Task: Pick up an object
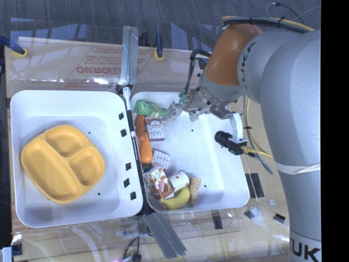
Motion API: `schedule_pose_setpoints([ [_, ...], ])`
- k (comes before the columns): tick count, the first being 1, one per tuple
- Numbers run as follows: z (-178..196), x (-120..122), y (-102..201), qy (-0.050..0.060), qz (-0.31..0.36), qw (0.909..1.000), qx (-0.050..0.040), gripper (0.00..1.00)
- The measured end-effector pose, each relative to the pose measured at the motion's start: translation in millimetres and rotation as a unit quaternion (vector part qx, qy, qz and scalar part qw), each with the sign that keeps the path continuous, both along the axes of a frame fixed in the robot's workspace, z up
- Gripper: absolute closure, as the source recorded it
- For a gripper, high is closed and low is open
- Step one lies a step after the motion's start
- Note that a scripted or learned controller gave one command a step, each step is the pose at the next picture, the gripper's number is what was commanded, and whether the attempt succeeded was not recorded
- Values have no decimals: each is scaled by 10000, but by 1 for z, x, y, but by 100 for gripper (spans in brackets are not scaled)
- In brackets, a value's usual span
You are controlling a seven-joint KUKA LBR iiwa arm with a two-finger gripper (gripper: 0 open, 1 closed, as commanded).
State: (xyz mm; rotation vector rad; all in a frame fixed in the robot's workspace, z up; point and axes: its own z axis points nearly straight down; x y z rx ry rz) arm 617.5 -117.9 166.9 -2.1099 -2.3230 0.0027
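Observation:
The right bin (218, 171) holds several small items along its left side. A green item (145, 108) lies at the top, with a red carton (155, 129) and an orange carrot (145, 145) below it. Lower down sit a small patterned packet (161, 158), a red-brown snack pack (158, 183), a white wrapped piece (179, 180), a banana (177, 199) and a wafer (194, 189). My gripper (175, 109) hangs over the bin's upper part, just right of the green item and above the red carton. Nothing shows between its fingers.
The left bin (32, 201) carries a yellow divided plate (62, 162). A metal divider (129, 56) runs up between the bins. My grey arm with its orange band (232, 53) covers the right bin's upper right. A black cable plug (229, 142) hangs over the right bin.

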Motion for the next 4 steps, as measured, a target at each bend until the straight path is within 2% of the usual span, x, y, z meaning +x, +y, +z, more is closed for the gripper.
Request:
schedule_pose_setpoints([
  [1,-76,26,25,-2,645,9979,-4,0],
  [2,-76,-10,20,17,-422,9991,-2,0],
  [3,-67,-11,20,43,-410,9991,-2,100],
  [4,-67,-10,20,35,-405,9992,-2,0],
])
